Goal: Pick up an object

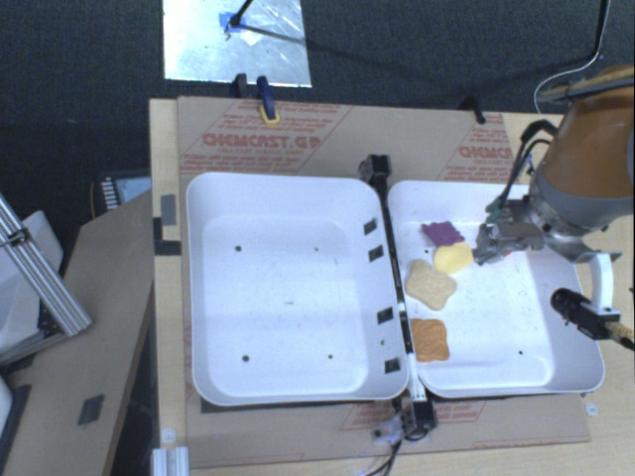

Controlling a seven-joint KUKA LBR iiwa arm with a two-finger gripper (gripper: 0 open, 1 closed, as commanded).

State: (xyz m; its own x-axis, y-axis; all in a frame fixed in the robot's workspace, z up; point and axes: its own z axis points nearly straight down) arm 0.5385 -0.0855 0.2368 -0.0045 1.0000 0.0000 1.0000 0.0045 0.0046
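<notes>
— White plastic bins, two of them, stand side by side on the bench. Where is the gripper (488, 249)?

— It is low over the right bin (526, 365), near the bin's upper middle part. The grey arm (585, 167) with the orange band comes in from the right.

— And the objects?

— Four small pieces lie in the left part of the right bin. A purple piece (443, 233) is at the top, a yellow piece (454, 258) is just below it, a pale beige piece (431, 285) is under that, and an orange-brown piece (430, 339) is lowest, a little apart from the others.

— Which one is closest to the gripper?

— The yellow piece. It lies just to the left of the gripper tips, perhaps touching them; I cannot tell. The purple piece is also near, up and to the left.

— Does the gripper hold something?

— I see no piece between its tips. How wide it stands I cannot tell; it looks dark and small from above.

— And the left bin (288, 296)?

— It shows its white floor with some small dark dots
</notes>
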